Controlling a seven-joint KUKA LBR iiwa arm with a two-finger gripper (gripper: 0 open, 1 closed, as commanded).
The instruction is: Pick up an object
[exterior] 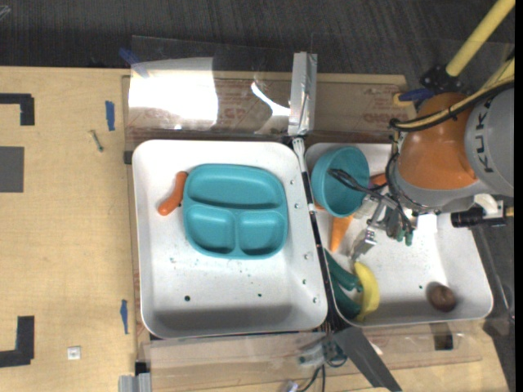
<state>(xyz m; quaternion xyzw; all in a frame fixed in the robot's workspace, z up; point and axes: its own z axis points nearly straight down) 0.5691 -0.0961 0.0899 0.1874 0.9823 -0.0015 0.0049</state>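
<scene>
My gripper (382, 229) hangs low over the middle of the right bin (467, 261), below the orange wrist band. Just to its left lies a small orange carrot piece (338, 232). A teal cup (335, 180) lies on its side at the bin's back left, close to the wrist. A yellow banana (368, 289) rests at the front left, beside a dark teal object (342, 287) against the wall. A brown round object (442, 296) sits at the front right. Nothing shows held in the gripper.
The left bin (155, 300) holds a teal divided plate (237, 209) and an orange sausage-shaped piece (172, 194) at the plate's left. A ridge where the bin walls meet (313, 235) separates the bins. Bare white floor lies right of the gripper.
</scene>
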